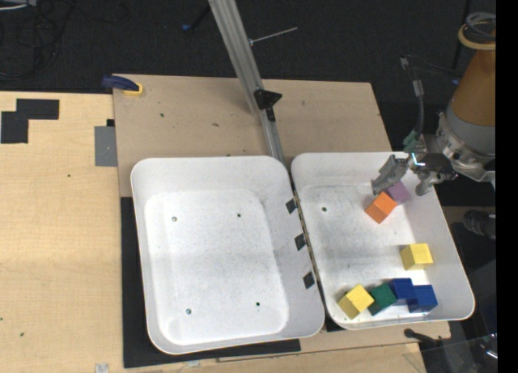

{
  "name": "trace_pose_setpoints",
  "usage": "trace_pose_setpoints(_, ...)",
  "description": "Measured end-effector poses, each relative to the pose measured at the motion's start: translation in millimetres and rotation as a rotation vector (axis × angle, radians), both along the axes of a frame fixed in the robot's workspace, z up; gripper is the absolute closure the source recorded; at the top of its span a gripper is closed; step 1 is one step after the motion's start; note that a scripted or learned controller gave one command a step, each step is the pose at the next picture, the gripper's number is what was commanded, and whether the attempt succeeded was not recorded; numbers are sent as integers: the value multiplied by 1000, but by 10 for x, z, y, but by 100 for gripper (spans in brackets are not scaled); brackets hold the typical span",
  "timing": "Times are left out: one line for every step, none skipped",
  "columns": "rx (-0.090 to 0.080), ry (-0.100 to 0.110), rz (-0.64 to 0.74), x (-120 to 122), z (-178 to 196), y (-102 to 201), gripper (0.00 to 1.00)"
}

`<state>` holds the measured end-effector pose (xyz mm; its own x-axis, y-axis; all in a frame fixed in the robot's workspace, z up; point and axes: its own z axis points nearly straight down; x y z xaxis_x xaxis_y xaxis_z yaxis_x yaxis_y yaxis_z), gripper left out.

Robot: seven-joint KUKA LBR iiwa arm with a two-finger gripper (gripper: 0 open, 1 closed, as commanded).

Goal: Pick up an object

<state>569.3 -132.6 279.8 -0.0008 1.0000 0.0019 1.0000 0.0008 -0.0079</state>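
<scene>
My gripper (405, 180) hangs over the back right part of the right bin (340, 171), and it is open, with its fingers spread wide. A small purple block (399, 193) lies just below and between the fingertips, and nothing shows it being gripped. An orange block (380, 207) sits against the purple one on its front left side. One grey finger (388, 174) points down toward the orange block.
A yellow block (417, 256) lies at the right bin's right side. Along its front edge sit another yellow block (354, 301), a green block (382, 297) and two blue blocks (419, 296). The left bin (154, 177) adjoins it. A slanted metal rail (240, 48) rises behind the bins.
</scene>
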Motion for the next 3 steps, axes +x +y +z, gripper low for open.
trace_pose_setpoints(-1,-5,-1,5,22,-9,0)
trace_pose_setpoints(0,0,-1,-76,-447,-7,0)
trace_pose_setpoints(0,1,-2,9,-993,-33,0)
